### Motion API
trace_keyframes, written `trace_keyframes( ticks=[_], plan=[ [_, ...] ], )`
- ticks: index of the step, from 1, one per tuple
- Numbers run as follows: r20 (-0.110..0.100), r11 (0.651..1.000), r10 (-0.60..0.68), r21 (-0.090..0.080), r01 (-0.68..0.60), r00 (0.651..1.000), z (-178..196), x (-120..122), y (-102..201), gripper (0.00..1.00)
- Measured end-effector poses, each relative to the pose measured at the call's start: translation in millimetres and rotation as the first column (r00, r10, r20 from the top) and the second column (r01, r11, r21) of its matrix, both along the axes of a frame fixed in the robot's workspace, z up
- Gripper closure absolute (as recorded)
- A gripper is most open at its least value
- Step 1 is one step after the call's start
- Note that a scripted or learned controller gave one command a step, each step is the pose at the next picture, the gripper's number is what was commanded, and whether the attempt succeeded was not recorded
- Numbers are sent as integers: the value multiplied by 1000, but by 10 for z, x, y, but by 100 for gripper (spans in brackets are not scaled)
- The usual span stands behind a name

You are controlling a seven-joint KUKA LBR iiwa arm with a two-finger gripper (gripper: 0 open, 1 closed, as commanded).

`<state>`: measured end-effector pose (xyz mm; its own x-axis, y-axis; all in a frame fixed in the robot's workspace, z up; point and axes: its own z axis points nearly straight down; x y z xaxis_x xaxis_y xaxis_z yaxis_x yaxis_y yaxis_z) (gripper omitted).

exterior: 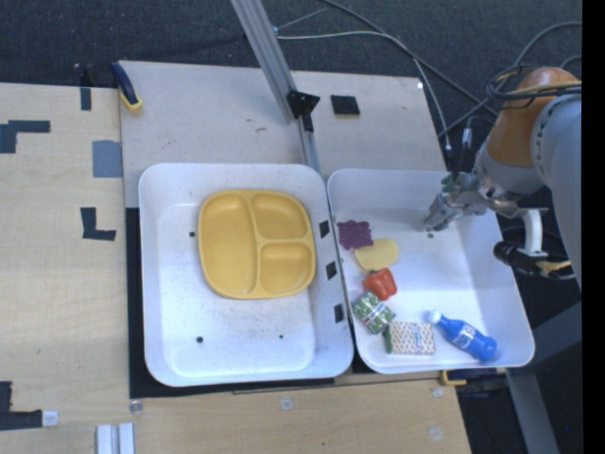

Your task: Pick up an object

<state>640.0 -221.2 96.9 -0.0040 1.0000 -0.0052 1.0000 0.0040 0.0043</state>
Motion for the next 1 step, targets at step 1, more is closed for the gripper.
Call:
trace_keyframes(
  ticks=[1],
  plan=[
    [-1,1000,-3,4,3,1000,453,76,-8,100]
  ],
)
